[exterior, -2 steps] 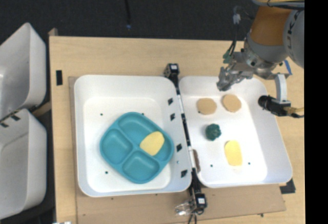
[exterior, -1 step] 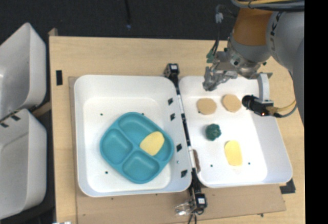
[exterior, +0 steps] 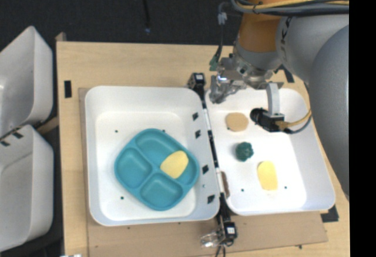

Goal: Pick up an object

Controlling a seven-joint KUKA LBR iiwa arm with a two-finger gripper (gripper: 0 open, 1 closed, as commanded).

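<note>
Objects to pick: four loose pieces, none lifted yet.
Left bin [exterior: 97, 132]: one teal divided plate [exterior: 132, 170] carrying one yellow piece [exterior: 174, 164] at its 3 o'clock side.
Right bin [exterior: 311, 191]: one tan round piece [exterior: 237, 122] toward 11 o'clock, one dark green lump [exterior: 244, 151] near the middle, one yellow oblong [exterior: 267, 175] toward 5 o'clock.
Gripper [exterior: 222, 92]: hangs over the right bin's 11 o'clock corner, just beside the divider between the bins; nothing sits between its jaws, and whether they stand apart or together I cannot tell.
Step in hand: my guess, the approach, before any grasp.
Next move: probably a short shift toward 4 o'clock to centre over the tan piece, then a straight descent.
Table [exterior: 70, 67]: one, bearing two bins.
</note>
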